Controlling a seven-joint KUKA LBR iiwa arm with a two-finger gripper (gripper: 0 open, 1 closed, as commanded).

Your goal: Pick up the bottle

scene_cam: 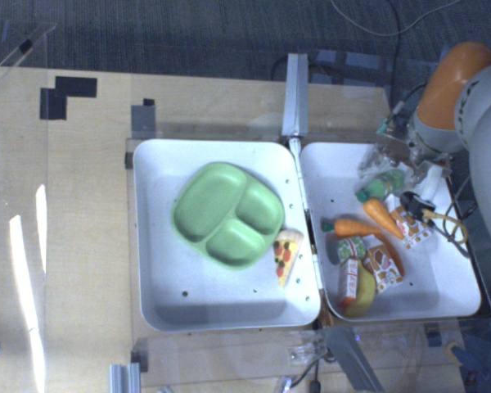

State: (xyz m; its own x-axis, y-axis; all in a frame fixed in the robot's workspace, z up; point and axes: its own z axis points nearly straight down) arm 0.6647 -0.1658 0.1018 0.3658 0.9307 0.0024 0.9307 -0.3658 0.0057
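Note:
A small green bottle (378,187) lies near the back of the right bin (466,289), with crinkled clear plastic at its upper end. My gripper (393,160) hangs just above and behind the bottle's upper end, under the grey wrist with the orange band. Whether it touches the bottle is unclear from this angle.
Two carrots (356,228) (382,215), snack packets (381,266) (413,221) and a banana (358,291) crowd the right bin in front of the bottle. The left bin (159,301) holds a green divided plate (227,211) and a toy pizza slice (286,256).

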